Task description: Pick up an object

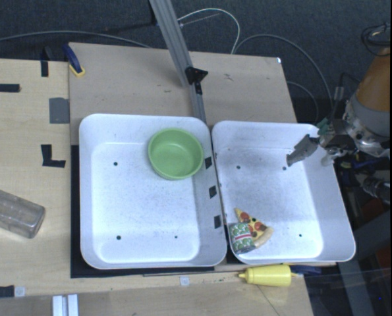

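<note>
Hand [306,149] poised at two o'clock over right bin [314,196], nothing between fingers, spread impossible to tell; pizza-slice toy [250,230] lying at seven o'clock of that bin; approach step, probably; next: travel toward toy, descend, close.

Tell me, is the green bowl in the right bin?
No, the green bowl sits in the left bin, near its far right corner; the right bin has a pizza toy.
</note>
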`<move>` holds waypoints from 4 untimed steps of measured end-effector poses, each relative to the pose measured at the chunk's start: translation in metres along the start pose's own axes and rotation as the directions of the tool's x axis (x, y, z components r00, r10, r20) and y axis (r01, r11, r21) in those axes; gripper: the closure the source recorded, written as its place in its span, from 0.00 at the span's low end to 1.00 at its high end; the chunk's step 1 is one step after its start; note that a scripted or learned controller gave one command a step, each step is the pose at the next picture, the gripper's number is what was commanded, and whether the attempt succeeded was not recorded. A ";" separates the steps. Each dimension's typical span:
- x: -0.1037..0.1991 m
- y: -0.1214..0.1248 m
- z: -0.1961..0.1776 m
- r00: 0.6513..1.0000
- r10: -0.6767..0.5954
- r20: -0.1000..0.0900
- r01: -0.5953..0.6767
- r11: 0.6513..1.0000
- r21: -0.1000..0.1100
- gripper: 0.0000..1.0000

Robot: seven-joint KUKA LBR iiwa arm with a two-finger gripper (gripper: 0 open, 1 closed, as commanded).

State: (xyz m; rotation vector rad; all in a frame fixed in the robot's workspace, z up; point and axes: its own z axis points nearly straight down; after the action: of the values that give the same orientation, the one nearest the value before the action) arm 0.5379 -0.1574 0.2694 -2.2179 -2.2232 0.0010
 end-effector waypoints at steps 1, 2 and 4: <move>0.000 0.000 0.000 1.000 0.000 0.000 0.000 1.000 0.000 0.00; 0.006 0.000 0.063 1.000 0.001 -0.001 -0.001 1.000 0.007 0.00; 0.014 0.001 0.171 1.000 0.001 0.000 -0.001 1.000 0.006 0.00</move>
State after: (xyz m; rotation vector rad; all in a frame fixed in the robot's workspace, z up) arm 0.5391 -0.1429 0.0989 -2.2155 -2.2192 0.0074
